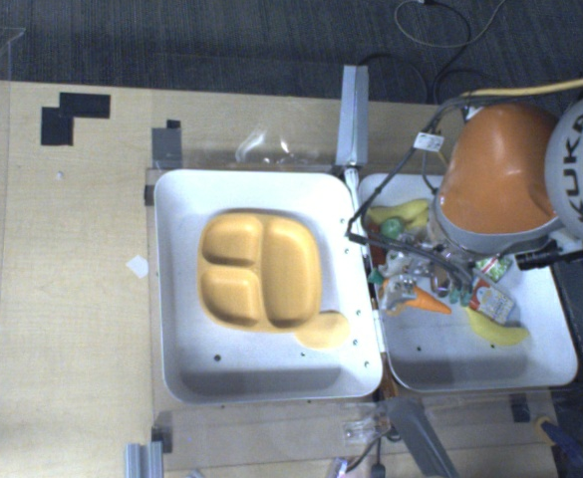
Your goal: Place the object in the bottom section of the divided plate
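Observation:
A yellow divided plate (261,269) lies in the left bin (181,357), with two small sections on its left and one long section on its right. A flat yellow piece (324,330) rests on the bin floor, touching the plate's lower right corner. My gripper (405,285) hangs low over the left part of the right bin (470,366), under the orange wrist band (495,167). An orange carrot (431,305) lies just right of the gripper; whether the gripper touches it cannot be made out.
The right bin also holds a yellow banana (498,333), a small carton (492,267), a green item (393,226) and a yellow piece (411,210) at the back. A metal post (353,108) stands between the bins. Cables trail over the bench behind.

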Action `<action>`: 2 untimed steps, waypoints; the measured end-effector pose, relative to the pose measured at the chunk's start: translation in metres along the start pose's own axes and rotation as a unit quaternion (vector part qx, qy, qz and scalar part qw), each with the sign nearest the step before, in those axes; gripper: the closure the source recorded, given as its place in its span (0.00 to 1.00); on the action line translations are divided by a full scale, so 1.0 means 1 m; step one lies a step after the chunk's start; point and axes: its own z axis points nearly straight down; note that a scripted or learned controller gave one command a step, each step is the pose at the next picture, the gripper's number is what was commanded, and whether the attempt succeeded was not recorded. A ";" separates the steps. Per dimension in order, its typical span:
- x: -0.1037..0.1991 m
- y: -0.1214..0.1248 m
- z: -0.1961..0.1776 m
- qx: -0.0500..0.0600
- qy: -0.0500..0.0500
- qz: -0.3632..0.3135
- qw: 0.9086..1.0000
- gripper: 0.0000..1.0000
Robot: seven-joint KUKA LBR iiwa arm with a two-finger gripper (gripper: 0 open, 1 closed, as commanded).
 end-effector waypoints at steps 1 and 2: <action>-0.020 0.074 0.010 0.000 0.001 -0.016 1.000 1.00; -0.040 0.135 -0.006 0.000 0.000 -0.052 0.999 1.00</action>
